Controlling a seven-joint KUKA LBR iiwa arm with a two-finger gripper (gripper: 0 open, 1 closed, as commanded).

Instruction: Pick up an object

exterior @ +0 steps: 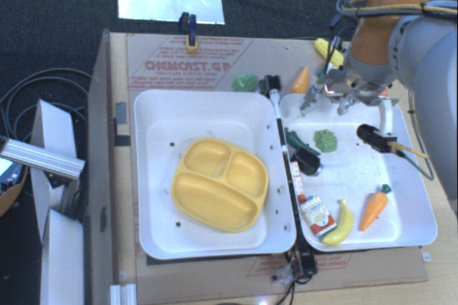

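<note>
i have the tool [324, 104] over the far left corner of the right bin [408, 182], its fingers spread with nothing between them. the closest thing to pick is a green lump [325, 140], which lies just toward the near edge from the tool and apart from it. a black-and-green piece [303, 155] lies against the bin's left wall, near the lump. along the near edge sit a small red-and-white carton [318, 215], a banana [340, 223] right beside it, and a carrot [373, 209] just past the banana toward the right wall. the middle of this bin's floor is bare, so there is open room between the lump and the near-edge row. beyond the bin's far edge, on the cardboard surface [207, 56], lie a second carrot [300, 79], a yellow piece [328, 50] and a green piece [245, 82], all near the tool. the left bin [154, 153] carries a yellow divided tray [218, 184] in its middle.
</note>
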